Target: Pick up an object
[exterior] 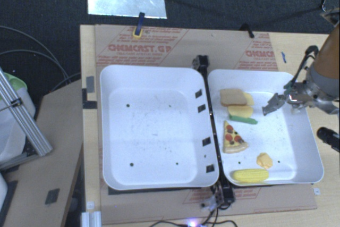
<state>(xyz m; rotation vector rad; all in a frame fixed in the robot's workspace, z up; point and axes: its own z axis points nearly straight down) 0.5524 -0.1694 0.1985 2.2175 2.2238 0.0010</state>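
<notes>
You see the toy foods in the right bin (pixel 303 130): a bread slice (pixel 233 97) and cheese wedge (pixel 240 111) near its far-left corner, a pizza slice (pixel 233 138) by its left wall, a corn cob (pixel 250 175) at its near edge. The gripper (pixel 272 105) hangs just right of the cheese, fingers slightly apart, holding nothing
</notes>
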